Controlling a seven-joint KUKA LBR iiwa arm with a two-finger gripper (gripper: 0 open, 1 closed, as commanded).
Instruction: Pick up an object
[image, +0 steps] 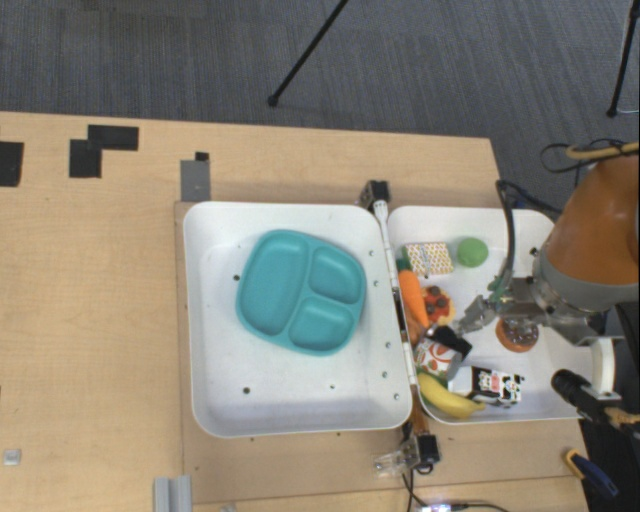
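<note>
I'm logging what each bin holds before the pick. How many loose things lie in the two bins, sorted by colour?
Teal: 1, the divided plate
Green: 1, the ball
Orange: 1, the carrot
Yellow: 1, the banana
Brown: 1, the round disc
Mixed or patterned: 4
Total: 9

Grey arm (585, 290), orange band, black cable

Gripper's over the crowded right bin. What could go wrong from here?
1. Clutter: the carrot, banana and red-and-white packet lie packed along the right bin's left wall, so the gripper may nudge neighbours or catch two things.
2. The carrot lies against the wall, leaving little room for a finger on that side.
3. The green ball would likely roll if bumped.
</note>
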